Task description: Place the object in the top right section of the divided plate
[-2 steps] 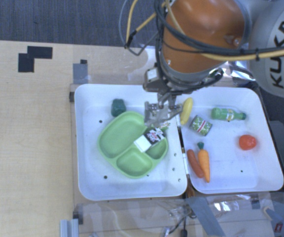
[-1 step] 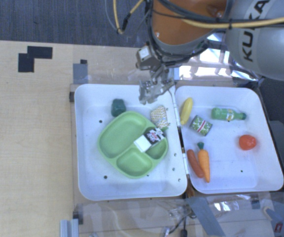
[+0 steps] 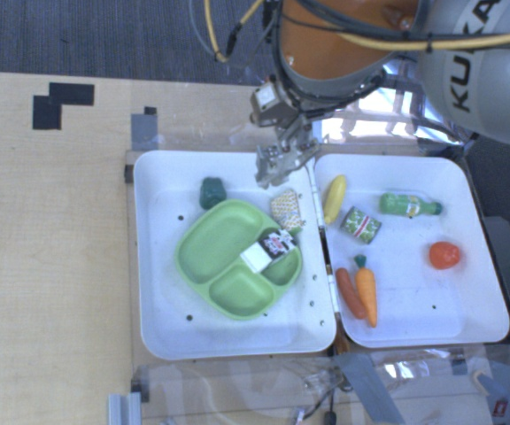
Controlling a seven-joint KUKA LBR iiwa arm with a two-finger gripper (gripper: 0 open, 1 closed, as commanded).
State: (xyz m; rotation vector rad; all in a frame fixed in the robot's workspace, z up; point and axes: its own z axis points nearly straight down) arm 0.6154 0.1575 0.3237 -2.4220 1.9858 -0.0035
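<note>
In the left bin [image 3: 162, 326] lies a green divided plate [image 3: 215, 255], tilted on the slant. A small black-and-white packet [image 3: 268, 249] rests on the plate's right side, across the ridge between sections. Which compartment it counts as in I cannot tell. Just beyond the plate's upper right edge sits a pale speckled piece [image 3: 286, 207], touching the rim or nearly so, and a dark green block [image 3: 212, 192] lies near the plate's far left edge.

In the right bin [image 3: 476, 326], nearest first — two carrots [image 3: 359, 292] side by side, a red tomato [image 3: 444, 255], a small can [image 3: 359, 225], a yellow banana [image 3: 334, 198] and a green bottle [image 3: 408, 205].

Farther back, the gripper [image 3: 279, 168] hangs over the far edge of the left bin, above the speckled piece — how far its jaws stand apart cannot be told, and nothing is seen between them.
</note>
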